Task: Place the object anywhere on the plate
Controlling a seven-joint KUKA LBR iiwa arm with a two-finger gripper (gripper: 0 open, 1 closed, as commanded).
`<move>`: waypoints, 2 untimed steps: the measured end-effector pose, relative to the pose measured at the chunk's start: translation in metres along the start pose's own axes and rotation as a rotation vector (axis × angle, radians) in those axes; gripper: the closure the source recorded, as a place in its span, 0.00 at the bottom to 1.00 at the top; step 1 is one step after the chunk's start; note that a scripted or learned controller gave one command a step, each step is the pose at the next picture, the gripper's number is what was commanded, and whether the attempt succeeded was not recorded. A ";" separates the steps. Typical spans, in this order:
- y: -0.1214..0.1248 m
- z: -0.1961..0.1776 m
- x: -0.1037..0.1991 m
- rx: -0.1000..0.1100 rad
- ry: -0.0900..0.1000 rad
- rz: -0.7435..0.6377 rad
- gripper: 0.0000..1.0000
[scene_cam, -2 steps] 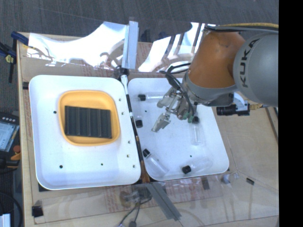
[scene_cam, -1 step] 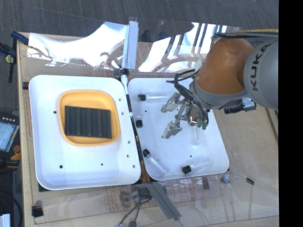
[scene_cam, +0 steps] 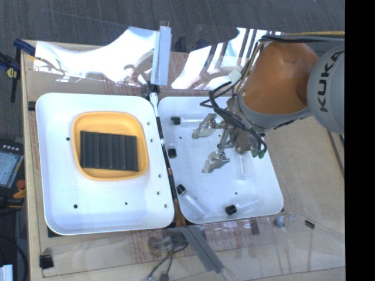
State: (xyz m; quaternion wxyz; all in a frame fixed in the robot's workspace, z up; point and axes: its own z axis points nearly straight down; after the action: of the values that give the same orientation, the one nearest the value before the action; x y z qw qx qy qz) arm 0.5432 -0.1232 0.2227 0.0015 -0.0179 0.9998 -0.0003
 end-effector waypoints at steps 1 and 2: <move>0.074 0.031 -0.020 -0.002 0.006 -0.318 0.00; 0.126 0.030 -0.026 -0.002 0.000 -0.604 0.00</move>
State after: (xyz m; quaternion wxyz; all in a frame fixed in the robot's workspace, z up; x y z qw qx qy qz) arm 0.5652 0.0041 0.1923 0.0011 -0.3143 0.9493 0.0001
